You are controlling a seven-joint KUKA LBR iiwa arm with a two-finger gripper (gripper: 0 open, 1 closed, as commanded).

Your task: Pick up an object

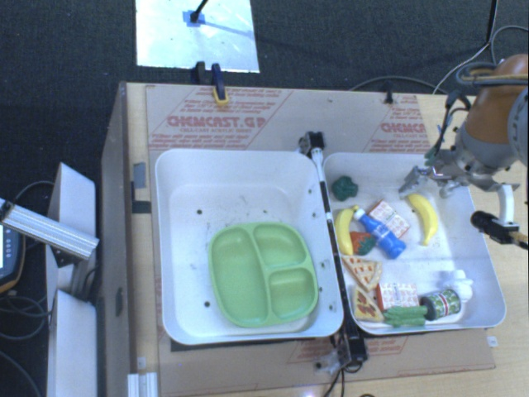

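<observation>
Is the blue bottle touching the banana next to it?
Touching. The camera view shows the blue bottle's white cap end lying right against the left banana, with no white bin floor between them.

Even, fairly bright overhead light — both white bins (pixel 248 172) read clean, shadows short and soft. Hard glare off the shiny sheet (pixel 197 23) on the dark floor. Overall slightly soft focus — small labels illegible, corners dimmer.

Glossy green plastic tray (pixel 263 273), smooth white plastic bins (pixel 178 172); bench (pixel 248 118) perhaps printed cardboard
</observation>
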